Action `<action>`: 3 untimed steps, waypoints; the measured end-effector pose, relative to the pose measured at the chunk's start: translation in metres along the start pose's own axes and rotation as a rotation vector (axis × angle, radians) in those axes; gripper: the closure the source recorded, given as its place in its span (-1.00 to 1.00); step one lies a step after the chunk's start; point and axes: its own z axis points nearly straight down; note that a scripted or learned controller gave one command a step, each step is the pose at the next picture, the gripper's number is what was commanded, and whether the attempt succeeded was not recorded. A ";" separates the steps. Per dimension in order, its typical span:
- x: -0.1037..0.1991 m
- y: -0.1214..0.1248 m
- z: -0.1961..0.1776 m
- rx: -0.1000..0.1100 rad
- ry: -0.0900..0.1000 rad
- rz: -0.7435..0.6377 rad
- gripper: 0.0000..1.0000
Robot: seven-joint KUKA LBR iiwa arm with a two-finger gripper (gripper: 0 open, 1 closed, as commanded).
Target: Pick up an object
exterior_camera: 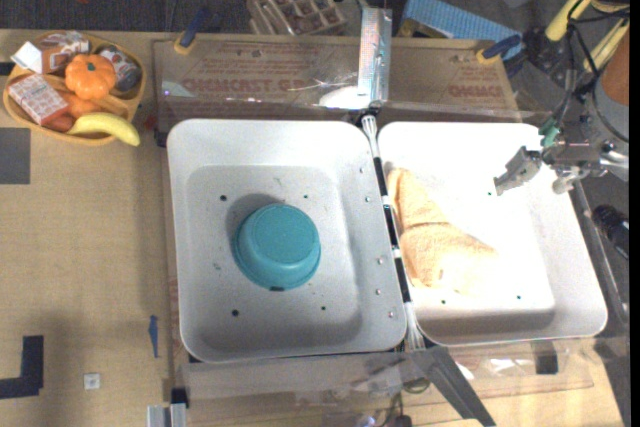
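White plastic made up the two shallow bins that sat side by side on the tan bench, their inner rims touching along the middle. Behind them a long clear sheet over brown cardboard ran across the back edge of both. The left bin was the squarer of the two in this slanted view, and the right bin reached toward the arm's side. Of the loose things, the largest was a yellow-orange cloth, crumpled and lying along the left wall of the right bin, its folded end pointing toward the bin's middle. Next in size came a teal bowl, turned upside down near the centre of the left bin, well apart from the walls. The arm's wrist and its cables entered from the right edge, above the right bin's far right corner. The gripper hung over the upper right part of the right bin, well apart from the cloth and with bare white floor under it; it had nothing between its fingers, and how far they stood apart could not be told from this angle. Off at the far left corner of the bench stood a small dish of toy food, with an orange pumpkin on top and a yellow banana along its front edge.
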 end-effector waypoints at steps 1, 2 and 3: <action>0.041 -0.020 0.109 0.000 0.001 0.037 -1.00; 0.001 -0.009 0.049 -0.003 -0.001 -0.178 -1.00; 0.013 -0.005 0.169 -0.017 -0.005 -0.289 -1.00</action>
